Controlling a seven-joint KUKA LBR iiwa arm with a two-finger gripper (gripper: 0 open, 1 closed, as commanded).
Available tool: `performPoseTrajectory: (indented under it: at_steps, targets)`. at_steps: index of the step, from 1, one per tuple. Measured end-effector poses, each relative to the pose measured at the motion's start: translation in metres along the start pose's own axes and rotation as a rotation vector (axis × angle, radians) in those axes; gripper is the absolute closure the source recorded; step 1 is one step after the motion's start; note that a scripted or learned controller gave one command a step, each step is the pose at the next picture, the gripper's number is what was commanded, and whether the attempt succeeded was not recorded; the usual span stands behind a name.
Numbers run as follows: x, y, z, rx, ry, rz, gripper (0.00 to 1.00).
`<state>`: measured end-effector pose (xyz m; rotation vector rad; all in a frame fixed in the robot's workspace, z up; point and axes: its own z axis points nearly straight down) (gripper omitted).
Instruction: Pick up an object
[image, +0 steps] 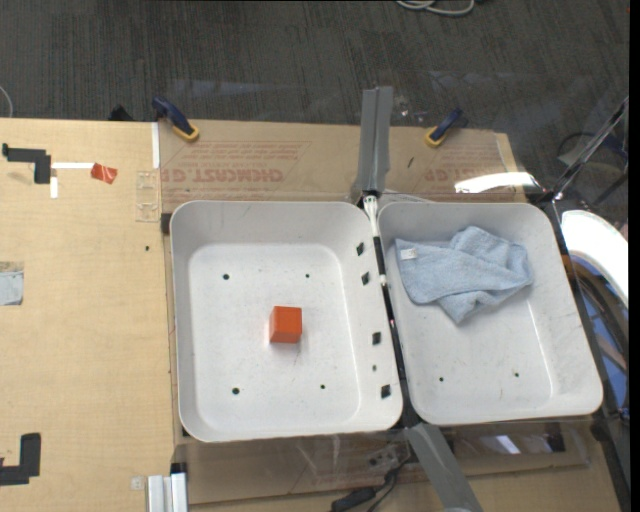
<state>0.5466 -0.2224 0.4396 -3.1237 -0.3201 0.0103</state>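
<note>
Before me, two shallow white bins of smooth, round-cornered plastic. Left bin (200, 400): one orange-red cube (286, 325), small and matte, lying near the floor's centre. Right bin (560, 390): one pale blue-grey cloth (465, 270), soft and crumpled, in its upper half. Beneath both: one sheet of printed brown cardboard (270, 165), held by two clamps (175, 118). My gripper's state: cannot tell.
</note>
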Motion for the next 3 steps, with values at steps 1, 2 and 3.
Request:
performPoseTrajectory:
  at_steps: [1,2,3]
  targets:
    - [0.001,0.000,-0.006,0.001,-0.006,-0.005,1.00]
    - [0.002,0.000,-0.013,0.003,-0.013,-0.010,1.00]
    - [0.004,0.000,-0.019,0.004,-0.020,-0.015,1.00]
